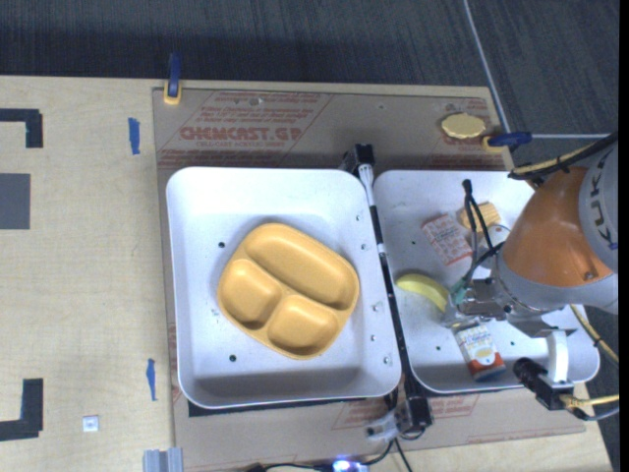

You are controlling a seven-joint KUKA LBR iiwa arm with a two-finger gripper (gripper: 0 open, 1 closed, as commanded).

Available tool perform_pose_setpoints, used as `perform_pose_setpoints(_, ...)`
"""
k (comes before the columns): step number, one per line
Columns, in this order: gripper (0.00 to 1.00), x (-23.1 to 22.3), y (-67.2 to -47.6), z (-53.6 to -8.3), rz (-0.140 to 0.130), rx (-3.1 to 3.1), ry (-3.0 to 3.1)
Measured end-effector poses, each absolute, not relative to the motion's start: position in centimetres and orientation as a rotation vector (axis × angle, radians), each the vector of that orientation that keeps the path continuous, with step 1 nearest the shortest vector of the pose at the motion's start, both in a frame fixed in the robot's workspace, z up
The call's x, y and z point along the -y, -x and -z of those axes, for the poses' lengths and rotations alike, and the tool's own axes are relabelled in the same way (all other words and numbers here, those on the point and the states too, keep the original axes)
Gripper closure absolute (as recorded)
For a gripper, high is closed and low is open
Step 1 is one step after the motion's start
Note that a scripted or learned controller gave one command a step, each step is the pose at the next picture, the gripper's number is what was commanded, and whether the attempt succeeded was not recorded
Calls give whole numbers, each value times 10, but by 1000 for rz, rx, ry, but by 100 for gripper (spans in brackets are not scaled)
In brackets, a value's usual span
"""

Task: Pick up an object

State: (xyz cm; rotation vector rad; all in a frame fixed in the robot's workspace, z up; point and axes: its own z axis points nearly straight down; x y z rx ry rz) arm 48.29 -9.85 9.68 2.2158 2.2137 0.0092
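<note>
Fingers (462, 301) low in right bin (423, 362) — beside banana (423, 288).

Yellow tray (287, 288), white bins (187, 264), yellow banana (423, 288), orange-banded arm (555, 244).

The desk (79, 293) had a pale wood-grain top w/ black square marks near its left edge and small blue tape bits stuck on it. A brown cardboard sheet (295, 121) w/ red print lay flat on the desk, under two white bins (187, 264). Beyond the desk's far edge the floor (295, 18) was dark grey carpet, w/ a thin pale cable (477, 37) crossing it diagonally. Lighting was even, no hard shadows.
</note>
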Motion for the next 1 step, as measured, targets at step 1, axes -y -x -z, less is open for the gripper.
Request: perform_pose_setpoints(1, 0, 98, -483, -97, -9, -2214, -2216)
